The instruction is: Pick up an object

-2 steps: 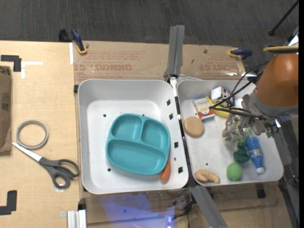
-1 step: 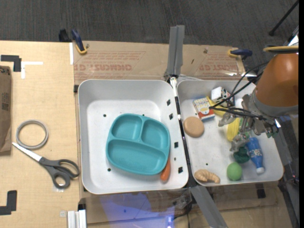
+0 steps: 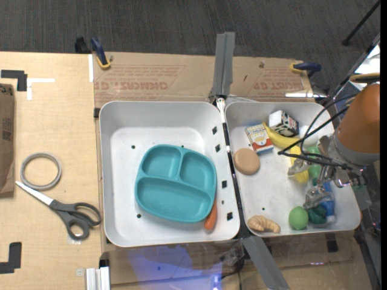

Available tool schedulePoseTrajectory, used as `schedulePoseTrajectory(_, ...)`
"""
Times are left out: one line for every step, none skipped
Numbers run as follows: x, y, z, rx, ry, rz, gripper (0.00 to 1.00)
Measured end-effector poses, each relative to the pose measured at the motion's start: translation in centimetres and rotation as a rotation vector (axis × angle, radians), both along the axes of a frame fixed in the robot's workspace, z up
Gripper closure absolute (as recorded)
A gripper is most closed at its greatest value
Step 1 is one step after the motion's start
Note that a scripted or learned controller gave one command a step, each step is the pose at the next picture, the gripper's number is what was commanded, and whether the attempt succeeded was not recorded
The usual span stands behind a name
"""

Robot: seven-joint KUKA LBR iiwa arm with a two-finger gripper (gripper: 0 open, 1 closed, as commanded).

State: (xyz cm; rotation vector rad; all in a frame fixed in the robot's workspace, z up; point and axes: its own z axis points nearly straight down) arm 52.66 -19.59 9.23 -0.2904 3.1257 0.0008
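Observation:
The right bin (image 3: pixel 266 192) holds several small objects. A tan round piece (image 3: pixel 246 161) lies near its left wall. A yellow banana (image 3: pixel 280 139), a small blue and orange box (image 3: pixel 258 136) and a white box (image 3: pixel 283 122) sit at the back. A green ball (image 3: pixel 297 217), a blue object (image 3: pixel 325 210) and a tan peanut-shaped piece (image 3: pixel 264 223) lie along the front. My gripper (image 3: pixel 314 193) hangs low at the bin's right side, just above the blue object and beside a yellow-green item (image 3: pixel 314 171). Cables and the wrist partly hide what lies under it.
The left bin (image 3: pixel 121 138) holds a teal divided plate (image 3: pixel 176 183), with an orange carrot (image 3: pixel 210 217) at the plate's front right edge. On the bench to the left lie scissors (image 3: pixel 66 209) and a tape roll (image 3: pixel 40 170). The arm's orange band (image 3: pixel 366 122) stands over the right bin's right wall.

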Motion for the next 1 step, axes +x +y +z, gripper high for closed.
schedulePoseTrajectory(0.17,0.08,1.0,-0.001,-0.004,0.002,1.0)
